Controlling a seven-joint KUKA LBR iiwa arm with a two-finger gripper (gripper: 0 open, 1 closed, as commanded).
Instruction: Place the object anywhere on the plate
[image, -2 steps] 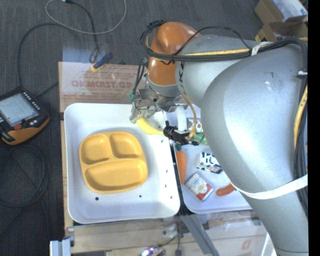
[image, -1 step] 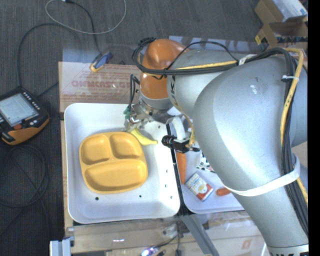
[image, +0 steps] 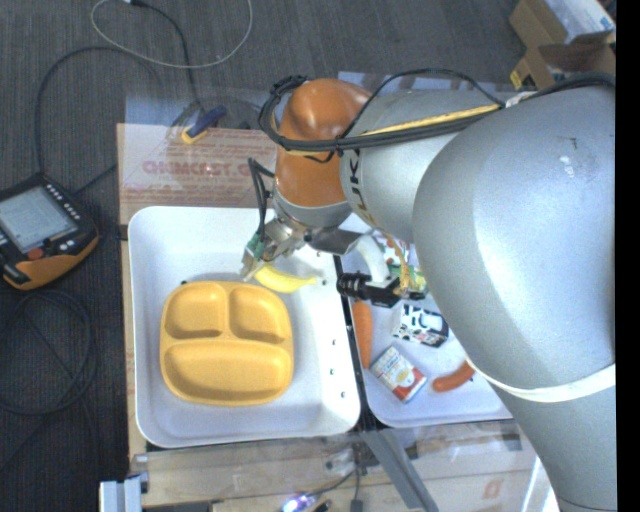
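A yellow divided plate (image: 228, 342) lies in the left white bin (image: 150, 250). Just past the plate's far right corner is a small yellow banana (image: 290, 282), its left end caught between the fingers of my gripper (image: 256, 262). The gripper comes down from the orange-banded wrist (image: 315, 150) and is shut on that end of the banana. The banana hangs over the bin floor beside the plate's upper right rim, not over the plate's compartments. The arm's big grey body hides much of the right side.
The right bin (image: 480, 405) holds an orange carrot (image: 362, 335), a reddish sausage (image: 453, 378), a small printed packet (image: 397, 372) and a black-and-white item (image: 422, 325). A cardboard sheet (image: 190, 170) lies behind the left bin. A teach pendant (image: 40, 225) rests on the floor at left.
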